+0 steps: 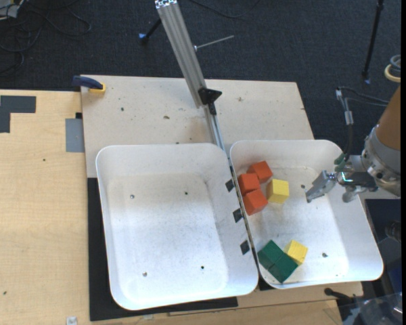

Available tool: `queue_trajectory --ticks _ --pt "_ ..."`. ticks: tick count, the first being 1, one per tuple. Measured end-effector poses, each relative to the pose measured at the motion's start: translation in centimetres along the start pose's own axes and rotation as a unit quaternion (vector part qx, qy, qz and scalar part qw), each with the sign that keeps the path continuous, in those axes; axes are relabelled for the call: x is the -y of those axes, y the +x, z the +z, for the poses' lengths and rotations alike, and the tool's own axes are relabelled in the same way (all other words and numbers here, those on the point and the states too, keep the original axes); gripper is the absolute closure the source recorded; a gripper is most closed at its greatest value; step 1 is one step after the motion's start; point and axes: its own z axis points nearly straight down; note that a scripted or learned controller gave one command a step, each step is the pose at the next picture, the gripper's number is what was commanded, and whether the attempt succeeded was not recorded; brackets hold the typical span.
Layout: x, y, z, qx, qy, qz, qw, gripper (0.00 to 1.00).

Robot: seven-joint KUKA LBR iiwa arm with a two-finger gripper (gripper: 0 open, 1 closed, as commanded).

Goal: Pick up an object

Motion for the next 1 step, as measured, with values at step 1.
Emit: queue_trajectory --ticks 1 --pt "-0.05 -0.10 -0.20 0.000 -0.002 0.001 1.0000 0.00"
